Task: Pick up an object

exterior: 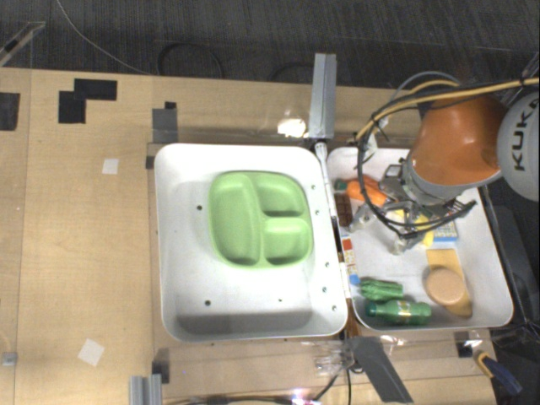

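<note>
My gripper [402,226] reaches down into the right bin [494,260], mostly hidden under the orange wrist band [456,142] and a tangle of cables. It hangs over the bin's upper middle. Just to its left lies an orange carrot-like piece [368,191]. A yellow and blue packet [440,233] sits to its right. Below that lies a tan round block [445,287]. Two green bottle-like items [381,289] [400,312] rest along the bin's near-left side.
The left bin [181,251] holds a light green divided plate [257,218]. A metal post [322,99] stands at the back, above the ridge between the bins. Wooden bench surface [76,226] stretches out to the left.
</note>
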